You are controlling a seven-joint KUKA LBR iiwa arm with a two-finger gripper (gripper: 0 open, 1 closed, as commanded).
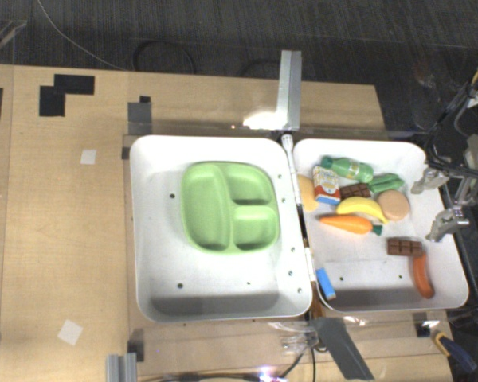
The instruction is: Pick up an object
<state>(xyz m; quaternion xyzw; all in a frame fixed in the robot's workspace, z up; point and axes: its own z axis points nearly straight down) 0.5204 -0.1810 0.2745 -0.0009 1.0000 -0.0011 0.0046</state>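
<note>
Nothing lifted yet: gripper [436,205] spread wide and bare at the right bin's [366,273] three o'clock rim, chocolate bar [404,247] just beside at seven o'clock, sausage [421,276] below, banana [362,207] and carrot [346,224] at nine o'clock, whole pick remaining.

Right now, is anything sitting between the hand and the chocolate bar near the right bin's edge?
Nothing visible does. The hand sits over the right rim of the right bin, and the chocolate bar lies just below and left of it on bare bin floor. The sausage lies beyond it, and the carrot lies off to the left.
</note>
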